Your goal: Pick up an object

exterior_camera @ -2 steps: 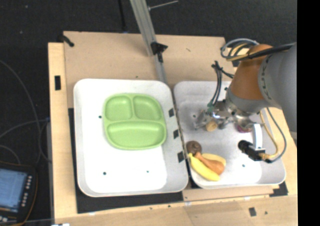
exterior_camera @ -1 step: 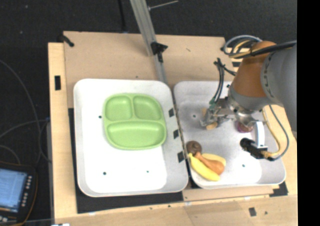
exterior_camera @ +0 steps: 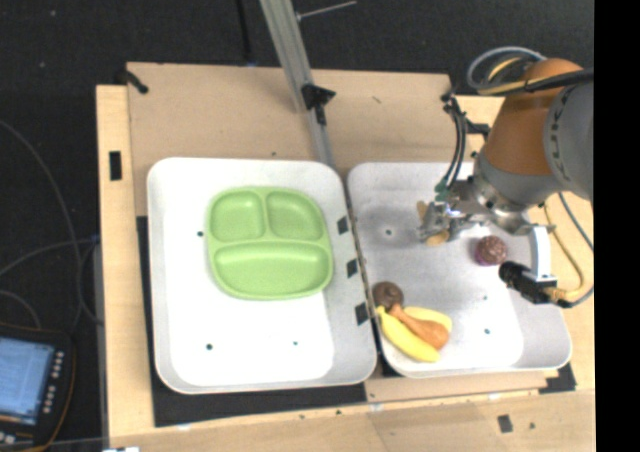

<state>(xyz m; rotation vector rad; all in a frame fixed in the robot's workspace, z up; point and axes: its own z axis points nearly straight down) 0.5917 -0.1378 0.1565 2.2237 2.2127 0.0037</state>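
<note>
The pale wooden table (exterior_camera: 250,120) spreads across the view, dark floor all around it. On it sit two shallow white plastic bins side by side, the left bin (exterior_camera: 180,340) at about nine o'clock from centre and the right bin (exterior_camera: 540,340) at about three o'clock, their inner rims touching.

In from three o'clock comes the grey arm with its orange band (exterior_camera: 520,135), bent down over the upper part of the right bin. In the left bin lies a light green three-compartment plastic tray (exterior_camera: 270,243), flat, sitting toward the bin's twelve o'clock side. A slim grey metal pole (exterior_camera: 285,30) slants in from twelve o'clock toward the seam between the bins.

Down to the gripper (exterior_camera: 437,223) — it hangs low over the right bin's floor, near the bin's ten o'clock area. Whether the fingers are spread or pressed together cannot be told from here; they are too small and cluttered.

Now the pickable pieces, all in the right bin. A yellow plastic banana (exterior_camera: 402,339) and an orange carrot-shaped toy (exterior_camera: 425,326) lie touching at the bin's seven o'clock corner. A small brown round toy (exterior_camera: 387,294) sits just beside them at their eleven o'clock. A dark purple round toy (exterior_camera: 490,250) rests near the gripper, at its four o'clock — apart from it.
</note>
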